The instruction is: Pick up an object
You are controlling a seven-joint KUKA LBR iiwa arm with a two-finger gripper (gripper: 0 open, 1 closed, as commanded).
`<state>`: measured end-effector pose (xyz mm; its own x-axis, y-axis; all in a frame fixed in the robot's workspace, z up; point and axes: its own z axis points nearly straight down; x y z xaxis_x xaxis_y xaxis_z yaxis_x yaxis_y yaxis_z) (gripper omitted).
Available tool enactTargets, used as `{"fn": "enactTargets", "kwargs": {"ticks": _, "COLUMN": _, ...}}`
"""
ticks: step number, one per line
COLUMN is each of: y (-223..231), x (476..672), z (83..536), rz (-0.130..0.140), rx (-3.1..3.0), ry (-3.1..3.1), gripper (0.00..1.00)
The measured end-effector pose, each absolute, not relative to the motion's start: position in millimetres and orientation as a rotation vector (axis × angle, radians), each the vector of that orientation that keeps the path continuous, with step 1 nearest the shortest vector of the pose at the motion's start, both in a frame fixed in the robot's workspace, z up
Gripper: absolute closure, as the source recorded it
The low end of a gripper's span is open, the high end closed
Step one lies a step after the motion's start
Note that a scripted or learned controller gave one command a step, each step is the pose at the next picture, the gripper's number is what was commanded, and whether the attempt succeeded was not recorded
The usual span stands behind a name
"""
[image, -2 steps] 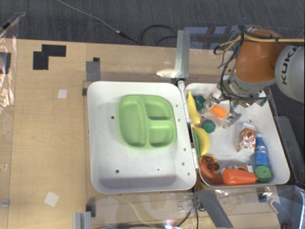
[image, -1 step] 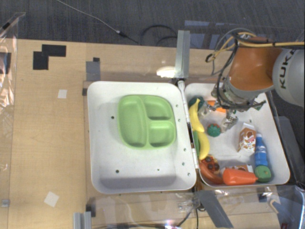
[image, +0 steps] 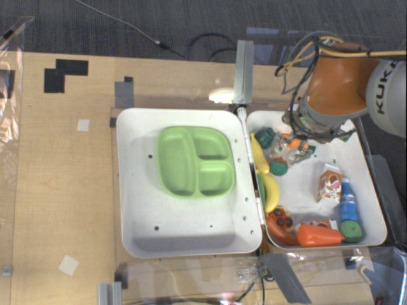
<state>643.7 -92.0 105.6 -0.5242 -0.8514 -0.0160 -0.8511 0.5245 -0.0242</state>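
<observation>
Gripper (image: 294, 146) low in right bin (image: 367, 170) near its far-left corner, over teal toy pieces (image: 272, 151) beside the banana (image: 263, 173) along the left wall; finger opening and any hold cannot be told.

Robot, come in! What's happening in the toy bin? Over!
Gripper low in right bin, fingers unclear. Green toy just beside it. Banana, carrot untouched.
</observation>
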Motion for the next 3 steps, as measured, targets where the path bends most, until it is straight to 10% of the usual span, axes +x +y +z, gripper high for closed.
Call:
{"fn": "enactTargets", "kwargs": {"ticks": 1, "y": -95, "x": 643.2, "z": 105, "rz": -0.023, "rx": -1.516, "ry": 2.725, "gripper": 0.00}}
{"fn": "enactTargets", "kwargs": {"ticks": 2, "y": -100, "x": 638.2, "z": 90, "rz": -0.016, "rx": -1.513, "ry": 2.740, "gripper": 0.00}}
{"fn": "enactTargets", "kwargs": {"ticks": 3, "y": -96, "x": 642.6, "z": 106, "rz": -0.018, "rx": -1.505, "ry": 2.727, "gripper": 1.00}}
